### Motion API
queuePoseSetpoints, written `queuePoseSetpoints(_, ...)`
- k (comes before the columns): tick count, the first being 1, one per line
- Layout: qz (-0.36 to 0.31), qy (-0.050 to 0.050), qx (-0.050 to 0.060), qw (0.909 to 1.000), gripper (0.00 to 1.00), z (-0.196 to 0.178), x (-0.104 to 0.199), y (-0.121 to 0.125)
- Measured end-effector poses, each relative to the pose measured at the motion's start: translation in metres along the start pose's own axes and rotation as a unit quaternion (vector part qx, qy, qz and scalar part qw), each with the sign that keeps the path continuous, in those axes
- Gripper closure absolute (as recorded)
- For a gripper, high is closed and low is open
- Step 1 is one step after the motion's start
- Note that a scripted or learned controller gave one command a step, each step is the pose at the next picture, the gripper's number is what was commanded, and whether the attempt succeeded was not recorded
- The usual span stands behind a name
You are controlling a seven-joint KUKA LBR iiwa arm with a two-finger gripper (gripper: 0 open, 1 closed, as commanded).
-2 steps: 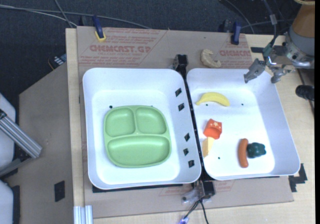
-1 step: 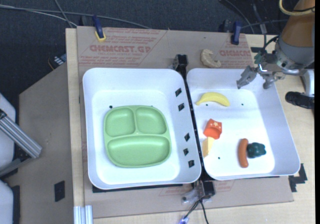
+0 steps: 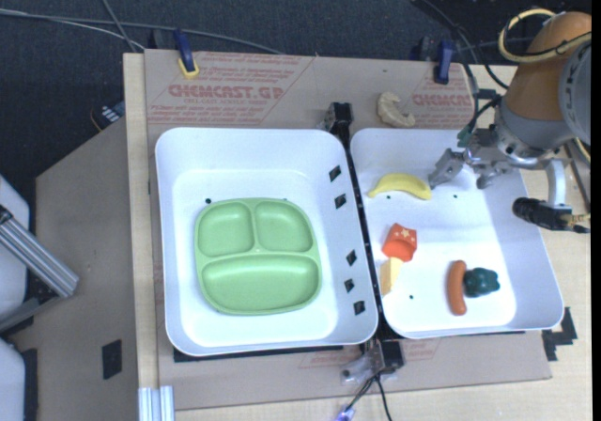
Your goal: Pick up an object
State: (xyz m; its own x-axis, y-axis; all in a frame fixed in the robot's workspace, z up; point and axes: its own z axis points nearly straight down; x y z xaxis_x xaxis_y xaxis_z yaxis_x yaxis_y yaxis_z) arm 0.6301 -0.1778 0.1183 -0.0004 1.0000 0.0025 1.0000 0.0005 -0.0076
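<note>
Banana (image 3: 401,187) lies just left of the open gripper (image 3: 464,169).

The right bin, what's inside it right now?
The right bin holds a toy banana, a red carton-like toy, a toy sausage and a dark green toy. The tool hangs over its far end, hiding the floor beneath.

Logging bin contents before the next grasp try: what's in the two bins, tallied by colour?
Green: 2, the divided tray in the left bin and a dark green piece
Yellow: 1, the banana
Red: 2, the red block and the sausage
Total: 5
</note>
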Motion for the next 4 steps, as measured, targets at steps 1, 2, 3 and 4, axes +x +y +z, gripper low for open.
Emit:
queuePoseSetpoints(1, 0.0, -0.001, -0.002, 1.0, 0.0, 0.035, 0.001, 0.0)
queuePoseSetpoints(2, 0.0, -0.001, -0.004, 1.0, 1.0, 0.021, 0.001, 0.002)
queuePoseSetpoints(3, 0.0, -0.002, -0.007, 1.0, 1.0, -0.035, -0.002, 0.012)
queuePoseSetpoints(4, 0.0, -0.002, -0.007, 1.0, 1.0, -0.09, -0.003, 0.013)
